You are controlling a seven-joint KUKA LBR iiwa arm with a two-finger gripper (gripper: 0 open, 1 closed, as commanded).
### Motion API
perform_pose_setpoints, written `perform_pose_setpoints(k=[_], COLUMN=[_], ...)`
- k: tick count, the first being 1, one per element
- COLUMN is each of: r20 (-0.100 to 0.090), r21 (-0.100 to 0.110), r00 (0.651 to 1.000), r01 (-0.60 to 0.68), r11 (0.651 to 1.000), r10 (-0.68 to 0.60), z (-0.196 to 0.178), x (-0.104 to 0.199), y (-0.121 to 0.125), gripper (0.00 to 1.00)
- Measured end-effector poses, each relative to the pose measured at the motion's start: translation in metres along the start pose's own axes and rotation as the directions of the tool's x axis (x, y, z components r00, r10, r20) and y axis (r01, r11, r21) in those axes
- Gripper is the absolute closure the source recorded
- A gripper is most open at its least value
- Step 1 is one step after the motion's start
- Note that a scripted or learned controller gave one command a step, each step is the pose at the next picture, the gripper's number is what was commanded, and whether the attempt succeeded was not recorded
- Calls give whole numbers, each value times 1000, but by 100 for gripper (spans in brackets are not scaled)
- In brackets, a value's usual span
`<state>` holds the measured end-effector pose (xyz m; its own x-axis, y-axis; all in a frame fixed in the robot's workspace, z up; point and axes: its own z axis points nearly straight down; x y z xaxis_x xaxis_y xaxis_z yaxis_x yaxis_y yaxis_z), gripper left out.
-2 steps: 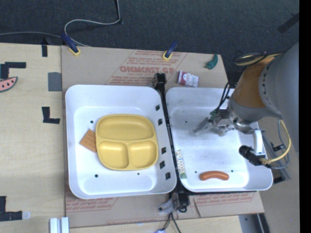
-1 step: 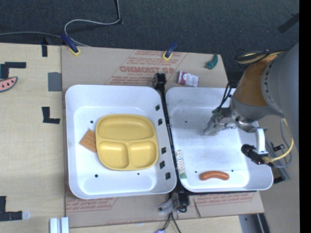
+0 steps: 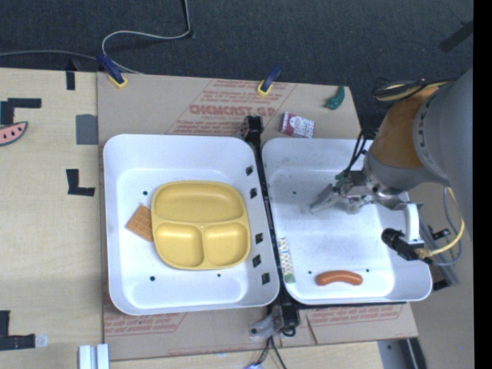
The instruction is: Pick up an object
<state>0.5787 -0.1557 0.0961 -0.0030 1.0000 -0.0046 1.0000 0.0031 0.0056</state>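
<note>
Camera view: grey metal pincer (image 3: 317,204) low over right shallow white plastic bin (image 3: 307,160), fingers look apart, nothing between them. Orange-red sausage-shaped toy (image 3: 339,278) lies near that bin's front edge, well apart. Left white bin (image 3: 127,283) holds yellow three-compartment plastic tray (image 3: 201,224) over tan cracker-like square (image 3: 140,222).

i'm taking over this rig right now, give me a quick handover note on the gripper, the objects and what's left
Gripper: over the upper middle of the right white bin, nothing visible between its fingers; open or shut is not clear.
Objects: orange-red toy sausage lies near the right bin's front wall, apart from the gripper. Yellow three-compartment plastic plate sits in the left white bin, with a tan waffle-patterned cracker tucked under its left edge.
Done: no pick yet.
Left: grasp one object and lift it; the sausage is probably the nearest.
</note>
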Motion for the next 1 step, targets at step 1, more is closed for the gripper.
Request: perform_pose_setpoints(k=[1], r20=[-3], r21=[2], r00=[1000], r01=[-3], r11=[1000], r10=[3], z=[9], x=[11], y=[-62], gripper=[0])
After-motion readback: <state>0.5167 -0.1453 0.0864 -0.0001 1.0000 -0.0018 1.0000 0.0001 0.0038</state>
